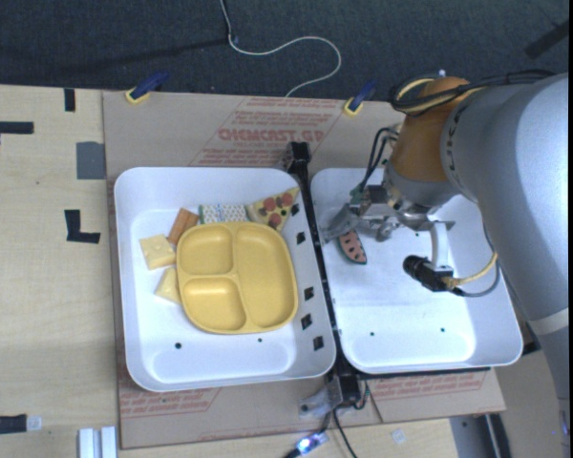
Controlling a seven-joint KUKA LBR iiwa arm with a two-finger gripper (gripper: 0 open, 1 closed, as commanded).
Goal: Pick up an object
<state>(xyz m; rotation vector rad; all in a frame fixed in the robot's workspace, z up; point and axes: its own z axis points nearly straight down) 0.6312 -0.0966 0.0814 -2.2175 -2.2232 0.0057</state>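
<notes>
— Bench holds two white bins; left bin (134, 284) has a yellow divided plate (237, 277); right?
— Right bin (430, 337): gripper (355, 225) low at its left wall, small brown object (353, 247) touching its tips; grip state, cannot tell.

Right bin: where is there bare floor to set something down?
Right bin: bare floor across the near half, below the gripper and the small brown piece. Left bin: crowded by the yellow divided plate and food pieces behind it; bare strip along its near edge.

Red print seen upside down on cardboard sheet (267, 132) behind bins; large word and smaller lines too blurred to be read.
</notes>
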